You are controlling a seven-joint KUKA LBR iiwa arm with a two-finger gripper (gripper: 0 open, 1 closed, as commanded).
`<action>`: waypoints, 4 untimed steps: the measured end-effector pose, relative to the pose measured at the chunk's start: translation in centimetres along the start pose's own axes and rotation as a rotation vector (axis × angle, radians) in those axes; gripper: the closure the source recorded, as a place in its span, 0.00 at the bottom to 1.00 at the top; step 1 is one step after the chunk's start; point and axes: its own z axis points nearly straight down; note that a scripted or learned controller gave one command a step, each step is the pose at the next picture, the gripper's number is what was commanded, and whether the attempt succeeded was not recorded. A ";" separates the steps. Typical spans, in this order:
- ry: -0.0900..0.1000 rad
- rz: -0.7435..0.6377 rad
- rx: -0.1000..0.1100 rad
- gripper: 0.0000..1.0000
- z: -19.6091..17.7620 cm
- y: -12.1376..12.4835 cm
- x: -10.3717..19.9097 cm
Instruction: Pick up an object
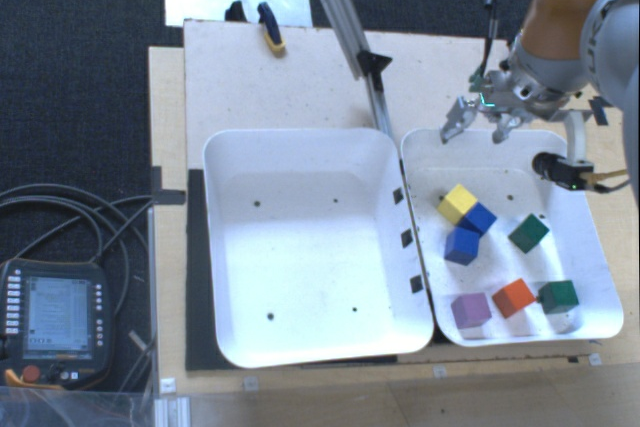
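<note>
Two white bins (300,147) on pale bench (300,75) (dark carpet (70,45) around).

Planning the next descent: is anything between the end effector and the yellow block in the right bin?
Nothing visible. The end effector hangs over the right bin's far edge, fingers spread, and bare white floor lies between it and the yellow block. Two blue blocks crowd its near side.

Two bins side by side on the table (300,85) | left bin (300,150) beside right bin (590,245) | seven blocks (459,203) in right bin | pincer (480,123) above its far rim | pendant (55,320) left of table
</note>
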 end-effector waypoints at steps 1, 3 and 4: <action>0.000 0.003 0.005 0.00 6.2 -0.1 -0.3; -0.001 0.001 -0.003 1.00 9.6 0.1 -0.3; 0.000 0.001 -0.006 1.00 5.0 0.8 0.0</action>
